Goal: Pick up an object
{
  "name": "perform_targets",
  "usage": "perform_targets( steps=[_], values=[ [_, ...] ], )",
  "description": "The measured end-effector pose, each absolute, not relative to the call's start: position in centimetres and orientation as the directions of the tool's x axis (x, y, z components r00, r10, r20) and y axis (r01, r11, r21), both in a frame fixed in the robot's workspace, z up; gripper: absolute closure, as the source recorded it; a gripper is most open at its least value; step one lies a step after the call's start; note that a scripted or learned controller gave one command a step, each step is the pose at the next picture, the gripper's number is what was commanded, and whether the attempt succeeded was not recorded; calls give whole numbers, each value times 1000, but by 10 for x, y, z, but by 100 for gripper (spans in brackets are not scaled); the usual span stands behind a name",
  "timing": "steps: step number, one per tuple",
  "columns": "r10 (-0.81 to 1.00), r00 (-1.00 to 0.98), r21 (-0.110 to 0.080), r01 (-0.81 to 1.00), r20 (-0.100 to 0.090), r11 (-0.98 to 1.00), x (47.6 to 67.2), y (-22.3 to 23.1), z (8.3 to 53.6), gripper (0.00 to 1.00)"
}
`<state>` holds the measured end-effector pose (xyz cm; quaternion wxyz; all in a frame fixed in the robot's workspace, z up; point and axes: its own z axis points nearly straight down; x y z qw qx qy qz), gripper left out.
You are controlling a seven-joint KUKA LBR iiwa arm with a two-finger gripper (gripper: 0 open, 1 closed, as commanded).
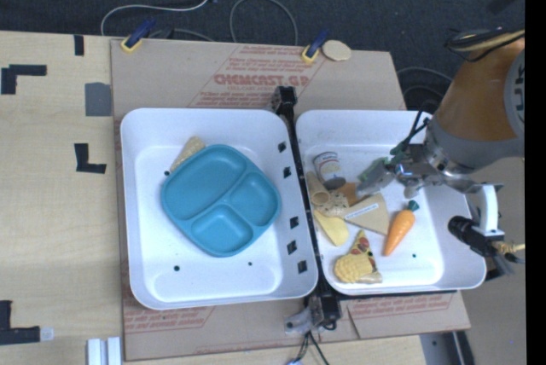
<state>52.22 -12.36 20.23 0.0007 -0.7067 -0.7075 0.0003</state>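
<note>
The right bin (367, 118) holds several toy foods. An orange carrot (398, 231) lies near its right side, with a pale cheese wedge (369, 217) just left of it. A yellow slice (333, 227) and a yellow corn-like piece (357, 266) lie toward the front. A small silver can (327, 163) lies near the bin's left wall, with a tan piece (328, 196) below it. My gripper (375, 175) hangs low over the middle of this bin, just above the cheese wedge and right of the can. I see nothing held in it.
The left bin (136, 210) carries a blue divided plate (222, 199), and a tan item (188, 152) pokes out from under its far edge. The grey and orange arm (482, 112) crosses the right bin's right rim. A black divider (294, 184) separates the bins.
</note>
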Motion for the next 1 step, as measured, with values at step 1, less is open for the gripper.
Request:
perform_targets(
  steps=[1],
  values=[
    [1000, 6, 0, 1000, 0, -6, 547, -198, 90, 0]
  ],
)
